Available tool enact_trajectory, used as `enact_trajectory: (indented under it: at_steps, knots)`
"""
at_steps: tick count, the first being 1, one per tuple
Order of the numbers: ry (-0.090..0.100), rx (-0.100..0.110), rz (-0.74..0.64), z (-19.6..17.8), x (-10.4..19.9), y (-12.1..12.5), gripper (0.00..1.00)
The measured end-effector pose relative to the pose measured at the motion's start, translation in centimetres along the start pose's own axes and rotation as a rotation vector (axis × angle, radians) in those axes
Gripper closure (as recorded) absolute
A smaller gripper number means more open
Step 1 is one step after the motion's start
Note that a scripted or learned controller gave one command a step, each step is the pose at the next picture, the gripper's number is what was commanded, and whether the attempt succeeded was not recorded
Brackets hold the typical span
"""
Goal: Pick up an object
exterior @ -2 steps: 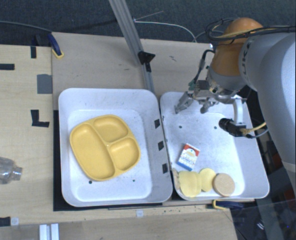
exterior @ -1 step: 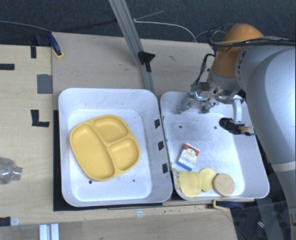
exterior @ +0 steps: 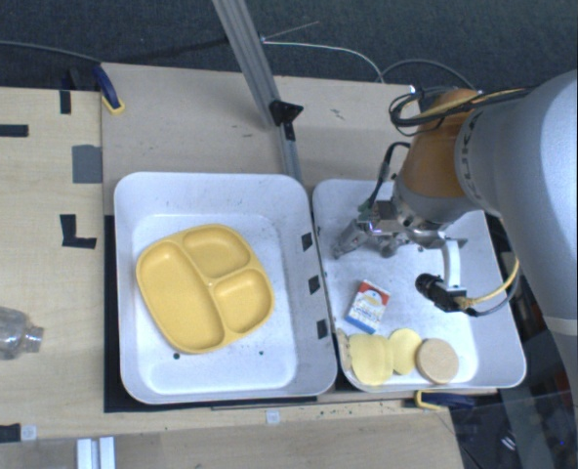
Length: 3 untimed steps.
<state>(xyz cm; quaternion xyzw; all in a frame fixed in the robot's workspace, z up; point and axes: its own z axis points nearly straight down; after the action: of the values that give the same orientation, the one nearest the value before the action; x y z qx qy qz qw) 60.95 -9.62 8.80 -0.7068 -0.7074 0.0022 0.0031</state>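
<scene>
While gripper [exterior: 359,237] hangs spread, holding nothing, small carton [exterior: 367,308] lies below, long axis tilted upper-right.

Prob. robotics lab: taped bench [exterior: 35,193], white bins [exterior: 211,189], cables [exterior: 318,42].

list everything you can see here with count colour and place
bins: 2, white, side by side on bench
divided plate: 1, yellow, left bin
small carton: 1, white, red and blue, right bin, middle
round pieces: about 3, pale yellow and tan, right bin front edge
clear bottle: 1, bench, far left
metal bar: 1, grey, behind bins
arm: 1, grey, orange band, from right
gripper: 1, over right bin's back half
</scene>
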Motion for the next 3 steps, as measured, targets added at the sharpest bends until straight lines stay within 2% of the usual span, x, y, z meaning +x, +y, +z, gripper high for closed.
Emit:
enact_trajectory:
  at_steps: [1, 2, 3]
  knots:
    - [-0.002, -0.008, 0.001, -0.1, -3.7, 2.8, 0.0]
    - [-0.002, -0.005, 0.001, -0.1, -1.5, -6.7, 0.0]
    - [-0.002, -0.01, -0.001, -0.1, -2.8, 0.0, 0.0]
